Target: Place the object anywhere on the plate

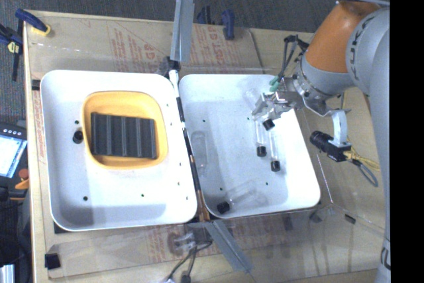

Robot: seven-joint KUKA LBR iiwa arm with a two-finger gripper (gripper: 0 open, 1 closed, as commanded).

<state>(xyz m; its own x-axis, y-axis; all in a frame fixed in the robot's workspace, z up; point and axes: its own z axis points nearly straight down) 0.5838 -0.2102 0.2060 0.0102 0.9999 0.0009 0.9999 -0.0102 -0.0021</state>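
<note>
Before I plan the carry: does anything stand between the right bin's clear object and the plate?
Only the bins' adjoining rims. The clear object lies in the right bin; the yellow plate in the left.

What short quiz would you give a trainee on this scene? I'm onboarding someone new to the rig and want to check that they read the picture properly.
1. True or false: the yellow plate lies in the right bin.
2. The gripper hangs over: A) the left bin; B) the right bin; C) the bench outside both bins.
3. Fill in: near the right bin's front edge lies a clear object with a ____ cap.

Key
1. False: the plate lies in the left bin, with a dark ridged block on it.
2. B, with the fingers apart and nothing between them.
3. Black.
</note>
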